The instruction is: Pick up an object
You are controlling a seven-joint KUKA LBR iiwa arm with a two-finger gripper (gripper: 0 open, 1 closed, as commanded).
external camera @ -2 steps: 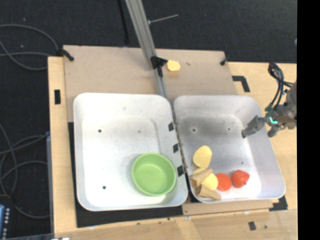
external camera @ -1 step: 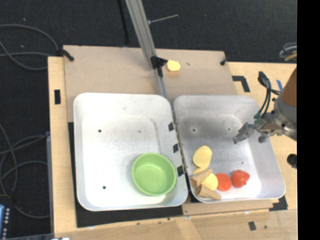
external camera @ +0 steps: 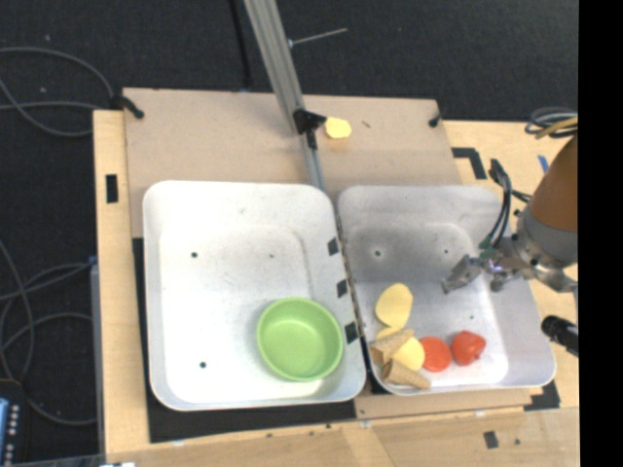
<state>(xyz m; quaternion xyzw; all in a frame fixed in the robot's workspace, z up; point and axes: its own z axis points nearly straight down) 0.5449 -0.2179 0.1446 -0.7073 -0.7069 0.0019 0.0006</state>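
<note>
Over the right bin [external camera: 506,217] the pincer [external camera: 465,275] hovers, whether open or closed I cannot tell, with nothing visibly between its tips. Just below-left of it lie a pale yellow slice [external camera: 393,305], two red pieces [external camera: 453,350] and a tan wedge [external camera: 394,358]; farther left, a green bowl [external camera: 300,338]. No pick is made yet.

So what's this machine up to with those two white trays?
A robot arm reaches in from the right, and its gripper hangs over the right bin, above a bare patch. Its job is to pick something up, and nothing shows between its fingers. Along that bin's near edge lie a pale yellow slice, some tan and yellow pieces and two red pieces. The left bin holds a green bowl. A small yellow piece lies on the board behind the bins.
</note>
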